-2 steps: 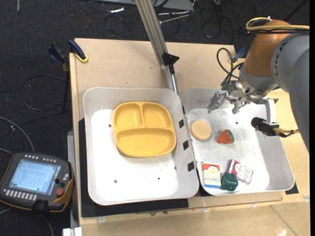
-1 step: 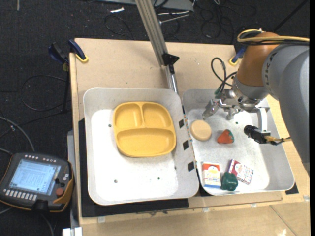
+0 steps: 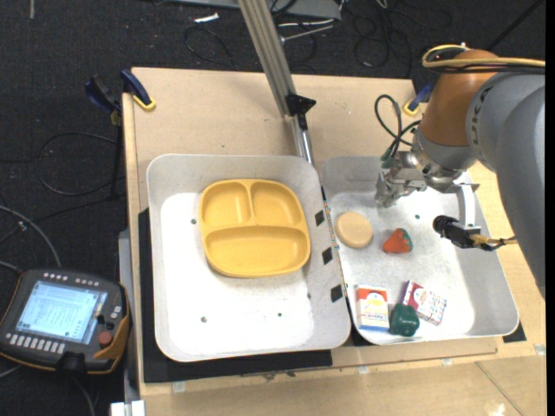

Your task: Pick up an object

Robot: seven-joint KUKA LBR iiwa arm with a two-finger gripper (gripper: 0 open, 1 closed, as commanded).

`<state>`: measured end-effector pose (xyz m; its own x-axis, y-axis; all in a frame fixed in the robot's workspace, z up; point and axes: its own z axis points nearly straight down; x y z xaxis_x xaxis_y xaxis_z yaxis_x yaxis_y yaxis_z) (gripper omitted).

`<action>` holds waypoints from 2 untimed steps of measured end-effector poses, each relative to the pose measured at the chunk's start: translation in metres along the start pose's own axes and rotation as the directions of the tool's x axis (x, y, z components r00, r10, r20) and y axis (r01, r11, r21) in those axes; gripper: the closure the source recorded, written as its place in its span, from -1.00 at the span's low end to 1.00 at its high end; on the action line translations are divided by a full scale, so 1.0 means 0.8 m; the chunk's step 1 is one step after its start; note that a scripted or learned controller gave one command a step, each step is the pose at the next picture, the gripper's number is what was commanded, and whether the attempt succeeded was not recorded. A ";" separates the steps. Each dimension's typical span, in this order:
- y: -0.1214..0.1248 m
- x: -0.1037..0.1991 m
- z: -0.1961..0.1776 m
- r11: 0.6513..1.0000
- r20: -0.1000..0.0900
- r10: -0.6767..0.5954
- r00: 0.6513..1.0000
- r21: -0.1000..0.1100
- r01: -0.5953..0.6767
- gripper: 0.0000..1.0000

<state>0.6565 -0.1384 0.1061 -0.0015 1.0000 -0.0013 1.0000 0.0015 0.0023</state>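
Gripper (image 3: 388, 193) hovers over right bin (image 3: 494, 276), upper part; jaws' state unclear, cannot tell. Nearest target: round tan disc (image 3: 354, 230), just below-left, lying flat. Probably light, rigid, smooth; grip across edges. Red strawberry-like toy (image 3: 398, 241) beside it.

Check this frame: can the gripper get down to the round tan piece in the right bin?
Probably yes. The gripper hangs just up and right of the round tan piece, which lies flat with open floor around it; the red strawberry sits apart.

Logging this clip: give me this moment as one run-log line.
gripper: above right bin, nothing visibly held | nearest: round tan disc, red piece | left bin: yellow tray
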 end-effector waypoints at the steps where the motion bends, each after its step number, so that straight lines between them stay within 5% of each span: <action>1: -0.006 0.004 -0.058 1.000 -0.001 0.001 1.000 -0.003 -0.001 1.00; 2: -0.005 0.003 -0.112 1.000 0.000 -0.001 1.000 -0.004 0.001 1.00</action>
<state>0.6524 -0.1361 0.1955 -0.0023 1.0000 -0.0012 1.0000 0.0023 0.0061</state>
